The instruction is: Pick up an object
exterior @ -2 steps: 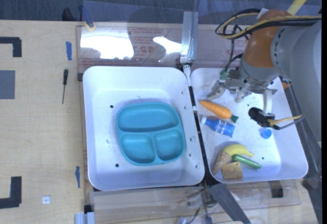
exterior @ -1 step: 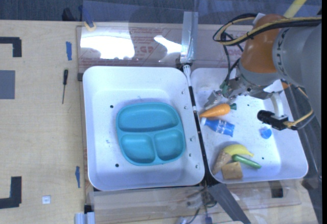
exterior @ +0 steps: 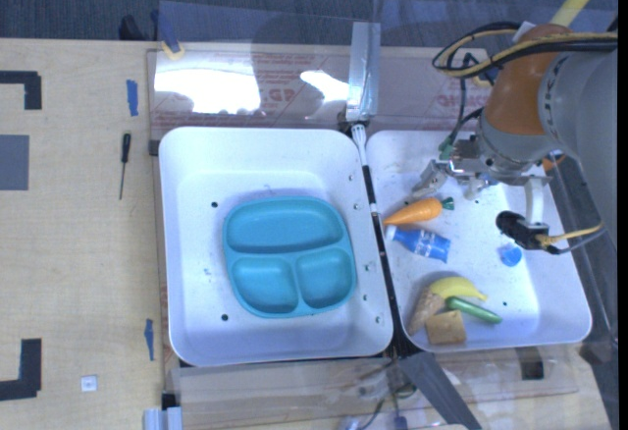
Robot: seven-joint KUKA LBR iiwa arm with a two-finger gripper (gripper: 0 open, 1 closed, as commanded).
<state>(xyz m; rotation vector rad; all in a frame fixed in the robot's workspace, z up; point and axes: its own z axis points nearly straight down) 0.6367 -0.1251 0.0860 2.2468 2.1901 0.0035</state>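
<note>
My gripper point(exterior: 449, 183) hangs over the back of the right bin point(exterior: 564, 320), its two fingers spread apart with nothing between them. Just below and to the left of the fingertips lies an orange carrot point(exterior: 412, 213), its green end pointing toward the gripper. In front of the carrot rests a blue tube point(exterior: 422, 243). Near the front wall a yellow banana point(exterior: 456, 290), a green stick point(exterior: 478, 311) and a brown block point(exterior: 444, 326) lie together. A small blue cap point(exterior: 510, 256) sits at the right.
The left bin point(exterior: 186, 183) holds a teal divided plate point(exterior: 289, 254). A metal divider point(exterior: 361, 84) stands behind the seam between the bins. Cables point(exterior: 471, 50) loop above the wrist, and a black fitting point(exterior: 520, 227) hangs over the right bin's right side.
</note>
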